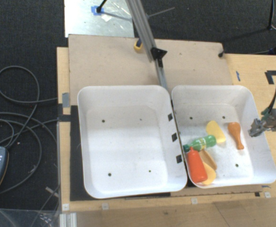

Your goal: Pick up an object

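Carrot [236,135], tapered orange plastic, lies beside a smooth yellow piece [215,131].

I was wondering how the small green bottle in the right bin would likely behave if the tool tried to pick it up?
The green bottle lies on its side and looks rounded, so it may roll if nudged. It looks small, probably a light toy. Its glossy surface may slip between fingers. It lies against the red object and near the yellow piece, so a grasp could jostle them.

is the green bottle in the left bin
No, the green bottle lies in the right bin, beside the orange bottle.
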